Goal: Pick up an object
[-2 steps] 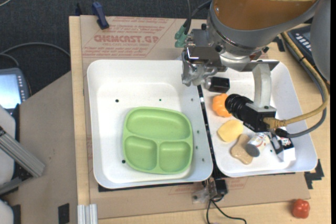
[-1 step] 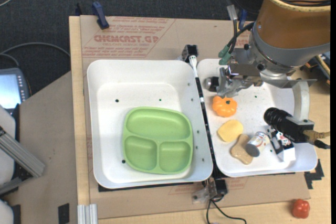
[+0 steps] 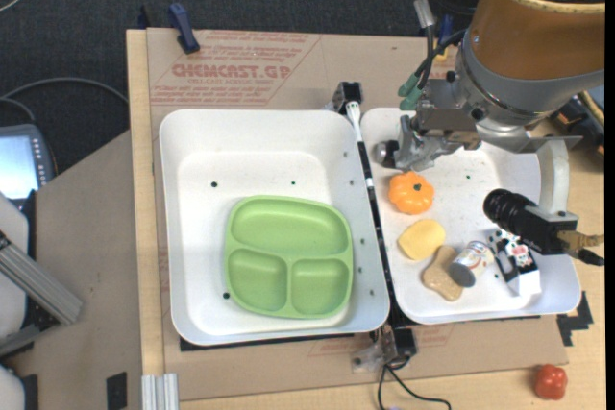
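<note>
gripper (image 3: pixel 415 154) at centre right, grip state indiscernible, poised above pumpkin (image 3: pixel 411 193); the round toy may roll aside if struck off-centre.

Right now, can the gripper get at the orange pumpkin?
Probably yes. The gripper hangs just above the pumpkin, which sits apart from the yellow piece with nothing over it.

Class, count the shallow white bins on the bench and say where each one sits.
2. The left bin holds a green divided tray; the right bin holds the small objects, under the arm. None seems hidden.
</note>
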Controlling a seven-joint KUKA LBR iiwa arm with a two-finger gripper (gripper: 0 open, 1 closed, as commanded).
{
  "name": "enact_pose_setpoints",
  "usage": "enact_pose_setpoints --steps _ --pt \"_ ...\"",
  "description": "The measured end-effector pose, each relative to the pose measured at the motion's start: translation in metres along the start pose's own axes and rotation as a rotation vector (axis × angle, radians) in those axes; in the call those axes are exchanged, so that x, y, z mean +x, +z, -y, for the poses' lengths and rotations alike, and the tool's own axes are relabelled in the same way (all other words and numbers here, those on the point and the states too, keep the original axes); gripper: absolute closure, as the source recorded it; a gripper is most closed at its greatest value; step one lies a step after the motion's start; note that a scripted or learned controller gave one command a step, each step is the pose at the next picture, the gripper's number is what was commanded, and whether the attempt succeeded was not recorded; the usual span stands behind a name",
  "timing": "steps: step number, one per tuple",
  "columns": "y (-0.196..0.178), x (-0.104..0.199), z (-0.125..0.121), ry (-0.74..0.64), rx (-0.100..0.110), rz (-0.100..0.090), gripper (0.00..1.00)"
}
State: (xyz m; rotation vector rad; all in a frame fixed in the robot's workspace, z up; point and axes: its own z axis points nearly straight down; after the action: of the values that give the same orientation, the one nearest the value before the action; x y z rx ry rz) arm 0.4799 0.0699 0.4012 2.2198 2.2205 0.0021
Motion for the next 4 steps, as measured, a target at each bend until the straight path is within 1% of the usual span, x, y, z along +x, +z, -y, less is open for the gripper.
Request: enact_pose_setpoints --steps 4 --pt "-0.041 0.002 -0.002 -0.001 -0.007 0.001 1.0"
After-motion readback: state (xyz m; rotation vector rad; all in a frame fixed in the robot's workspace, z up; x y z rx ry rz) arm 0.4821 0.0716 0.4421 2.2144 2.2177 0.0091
